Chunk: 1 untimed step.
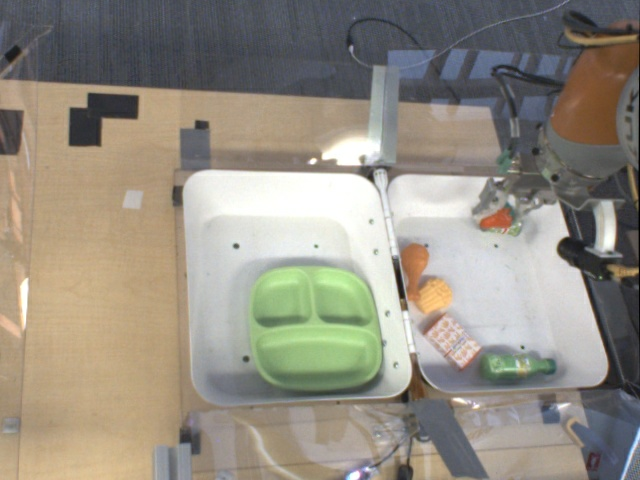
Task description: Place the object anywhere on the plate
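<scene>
The hand (503, 205) sits at the upper right of the frame, closed on a red and green object (497, 222). The green plate (316, 328) lies in the left bin (210, 268).

plate (316, 328) in left bin (215, 268) — bottle (516, 367) in right bin (560, 278)

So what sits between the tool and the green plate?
In the camera view, between the tool and the green plate lie a drumstick, a waffle-like piece and the bins' divider.
</scene>
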Tool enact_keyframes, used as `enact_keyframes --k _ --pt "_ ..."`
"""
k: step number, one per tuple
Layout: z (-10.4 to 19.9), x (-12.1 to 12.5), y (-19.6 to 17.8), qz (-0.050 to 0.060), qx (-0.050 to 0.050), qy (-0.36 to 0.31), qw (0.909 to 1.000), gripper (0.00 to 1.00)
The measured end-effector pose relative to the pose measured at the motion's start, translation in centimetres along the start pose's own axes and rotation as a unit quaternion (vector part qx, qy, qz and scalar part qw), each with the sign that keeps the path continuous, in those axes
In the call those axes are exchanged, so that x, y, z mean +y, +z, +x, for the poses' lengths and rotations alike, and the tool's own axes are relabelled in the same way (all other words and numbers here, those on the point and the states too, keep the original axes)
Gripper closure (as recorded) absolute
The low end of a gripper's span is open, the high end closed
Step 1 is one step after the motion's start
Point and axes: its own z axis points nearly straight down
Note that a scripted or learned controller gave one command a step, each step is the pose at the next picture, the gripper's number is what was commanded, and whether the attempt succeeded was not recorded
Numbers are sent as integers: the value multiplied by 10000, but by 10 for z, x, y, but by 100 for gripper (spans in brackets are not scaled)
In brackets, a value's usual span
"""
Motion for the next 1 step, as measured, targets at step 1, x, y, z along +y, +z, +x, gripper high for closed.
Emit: enact_keyframes --k 1 --pt "76 -30 27 7 16 -570 9984 100"
